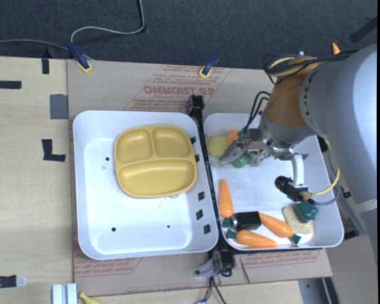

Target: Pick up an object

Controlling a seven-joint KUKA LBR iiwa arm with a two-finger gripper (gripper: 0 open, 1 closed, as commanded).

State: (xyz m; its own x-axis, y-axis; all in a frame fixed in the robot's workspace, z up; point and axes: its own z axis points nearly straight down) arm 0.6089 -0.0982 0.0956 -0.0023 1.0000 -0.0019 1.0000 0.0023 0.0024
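Right bin (316, 242), landmark for all entries, white and shallow, on cardboard-covered surface (145, 87). Gripper (242, 152): low over upper-left corner of right bin, amid a small cluster of items; state of opening impossible to tell, metal parts and items overlapping there. Yellow-green round item (216, 145): against left wall of right bin, just beside gripper. Green item (240, 162): directly under gripper, touching or nearly so; clamped or merely beside, not determinable. Orange item (232, 136): just above gripper, partly hidden. Lone carrot (225, 199): along left wall, below gripper, apart from it. Two carrots (266, 230): near bottom edge of right bin, flanking black block (247, 220). Tan piece with teal part (301, 217): lower-right corner of right bin. Yellow divided plate (156, 159): in left bin (92, 233), just across dividing wall from right bin, well apart from gripper. Task status, as judgement: approach apparently complete, descent to cluster made; nothing visibly lifted clear of bin floor; secure closure, lift and confirmation of hold all outstanding. Likely target: green item or yellow-green round item.
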